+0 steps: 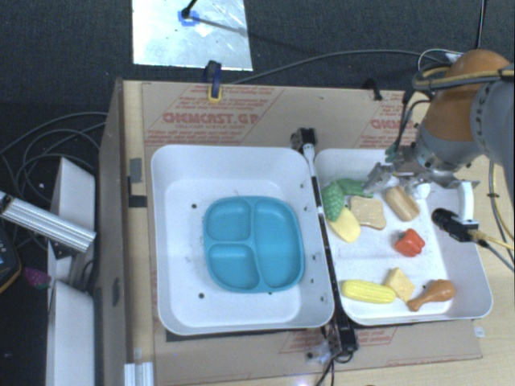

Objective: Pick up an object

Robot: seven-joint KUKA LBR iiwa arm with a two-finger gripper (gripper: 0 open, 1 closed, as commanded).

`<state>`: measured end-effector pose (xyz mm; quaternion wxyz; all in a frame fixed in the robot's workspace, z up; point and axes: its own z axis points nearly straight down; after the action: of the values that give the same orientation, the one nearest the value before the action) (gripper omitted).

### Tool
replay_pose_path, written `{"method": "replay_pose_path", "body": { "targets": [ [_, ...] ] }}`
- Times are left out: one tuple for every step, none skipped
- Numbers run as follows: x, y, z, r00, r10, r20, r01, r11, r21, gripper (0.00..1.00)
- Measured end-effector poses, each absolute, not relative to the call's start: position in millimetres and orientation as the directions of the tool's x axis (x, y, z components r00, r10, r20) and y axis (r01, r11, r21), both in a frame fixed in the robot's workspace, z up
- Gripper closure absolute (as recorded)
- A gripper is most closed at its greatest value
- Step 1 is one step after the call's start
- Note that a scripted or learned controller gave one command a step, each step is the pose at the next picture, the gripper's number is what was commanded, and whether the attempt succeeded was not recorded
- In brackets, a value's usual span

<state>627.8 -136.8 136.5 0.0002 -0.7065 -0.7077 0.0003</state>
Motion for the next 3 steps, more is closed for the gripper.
{"method": "replay_pose_path", "body": {
  "targets": [
    [599.0,-175,172,-0.001,1.000,-0.002,1.000,0.001,0.002,0.00],
    [583.9,-172,143,-0.001,1.000,0.000,1.000,0.001,0.000,0.00],
    [538.0,-188,98,-0.001,1.000,0.000,1.000,0.001,-0.001,0.00]
  ]
}}
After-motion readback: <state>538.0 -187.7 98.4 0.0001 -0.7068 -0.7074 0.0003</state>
